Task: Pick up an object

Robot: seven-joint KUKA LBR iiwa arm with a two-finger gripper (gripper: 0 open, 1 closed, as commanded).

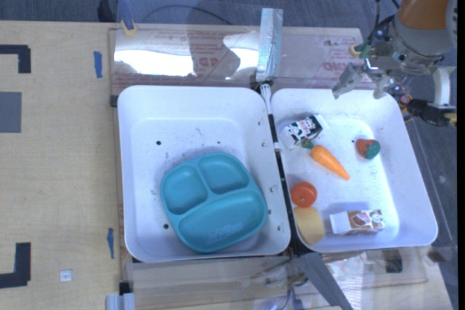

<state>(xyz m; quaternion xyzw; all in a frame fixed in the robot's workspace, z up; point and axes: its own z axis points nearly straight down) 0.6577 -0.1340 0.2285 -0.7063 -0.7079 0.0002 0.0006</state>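
You are at the approach step: nothing is lifted yet. The gripper (pixel 362 81) hangs over the far rim of the right bin (pixel 414 178), its two fingers spread apart with only air between them, so it carries nothing.

Take the carrot (pixel 330 160) as your landmark; it lies near the middle of that bin and any item there could serve as the object to pick. Just beyond the carrot, toward the far wall, sits a small black-and-white cow-print carton (pixel 303 129), almost touching the carrot's leafy end. To the carrot's right, near the bin's right wall, lies a strawberry (pixel 368 148). On the near side of the carrot rests an orange tomato-like ball (pixel 304 194), and nearer still a pale yellow rounded piece (pixel 311 226) with a brown-and-white carton (pixel 356 221) just beside it.

Your next move, I judge, calls for choosing one target, bringing the fingers in over it from the far rim, lining them across its narrow side, and descending.

Left of the carrot, across the divider, the left bin (pixel 145 120) holds a teal divided plate (pixel 212 201).
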